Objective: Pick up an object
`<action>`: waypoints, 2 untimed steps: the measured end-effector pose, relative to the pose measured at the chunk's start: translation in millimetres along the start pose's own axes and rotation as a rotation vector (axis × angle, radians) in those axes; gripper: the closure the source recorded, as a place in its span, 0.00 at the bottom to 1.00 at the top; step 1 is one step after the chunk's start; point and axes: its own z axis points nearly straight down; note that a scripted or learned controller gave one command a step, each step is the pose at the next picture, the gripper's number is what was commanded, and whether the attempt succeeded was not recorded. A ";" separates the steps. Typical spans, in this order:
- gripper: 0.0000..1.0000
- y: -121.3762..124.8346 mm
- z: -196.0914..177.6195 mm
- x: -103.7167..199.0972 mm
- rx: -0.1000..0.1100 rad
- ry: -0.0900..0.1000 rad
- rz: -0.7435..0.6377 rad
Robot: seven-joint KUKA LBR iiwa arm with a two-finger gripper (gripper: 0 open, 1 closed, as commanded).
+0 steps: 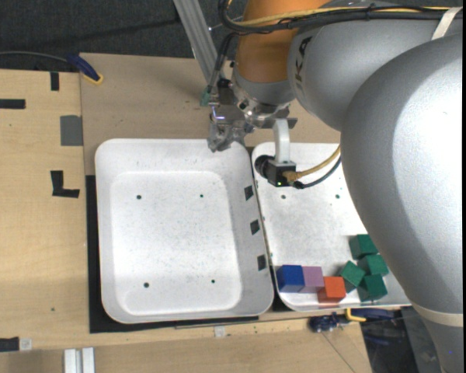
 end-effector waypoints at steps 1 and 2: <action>1.00 11.5 1.0 -1.2 -0.001 -0.002 0.004; 1.00 12.1 6.6 -3.6 0.001 -0.003 0.005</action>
